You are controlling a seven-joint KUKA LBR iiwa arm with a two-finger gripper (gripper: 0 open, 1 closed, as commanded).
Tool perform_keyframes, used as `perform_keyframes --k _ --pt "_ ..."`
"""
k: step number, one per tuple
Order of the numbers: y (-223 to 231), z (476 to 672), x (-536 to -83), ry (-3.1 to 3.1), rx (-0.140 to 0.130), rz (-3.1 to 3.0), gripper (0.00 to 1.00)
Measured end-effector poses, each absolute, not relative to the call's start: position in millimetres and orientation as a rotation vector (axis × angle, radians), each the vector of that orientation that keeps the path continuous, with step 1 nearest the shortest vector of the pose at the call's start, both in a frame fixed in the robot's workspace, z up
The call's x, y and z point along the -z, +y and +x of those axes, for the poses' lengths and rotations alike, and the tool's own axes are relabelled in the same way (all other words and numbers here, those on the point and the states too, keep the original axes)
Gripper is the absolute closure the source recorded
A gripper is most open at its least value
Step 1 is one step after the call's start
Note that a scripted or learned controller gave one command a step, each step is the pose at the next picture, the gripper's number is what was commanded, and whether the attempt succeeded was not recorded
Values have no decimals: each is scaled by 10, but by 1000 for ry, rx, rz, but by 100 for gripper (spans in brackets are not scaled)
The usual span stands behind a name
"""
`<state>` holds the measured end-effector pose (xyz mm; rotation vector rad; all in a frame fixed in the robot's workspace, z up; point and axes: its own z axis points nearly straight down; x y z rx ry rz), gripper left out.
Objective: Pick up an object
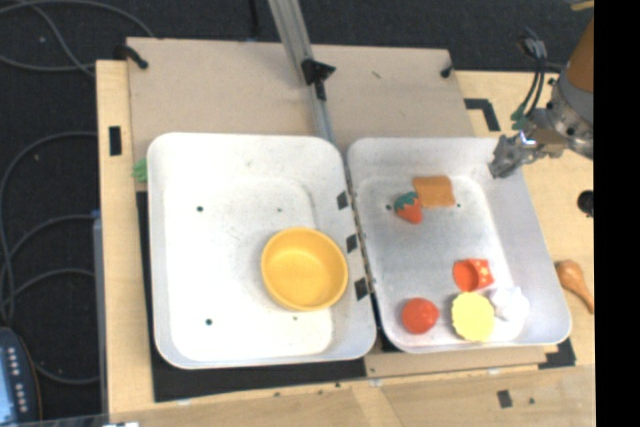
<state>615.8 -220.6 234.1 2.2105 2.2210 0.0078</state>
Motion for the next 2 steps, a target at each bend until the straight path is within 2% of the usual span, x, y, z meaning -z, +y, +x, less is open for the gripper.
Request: perform_keyframes --k 1,2 --pt "-2211 6169 -2566 2225 -5 2213 100" --pt "-1699 6196 -2471 2228 0 2214 100"
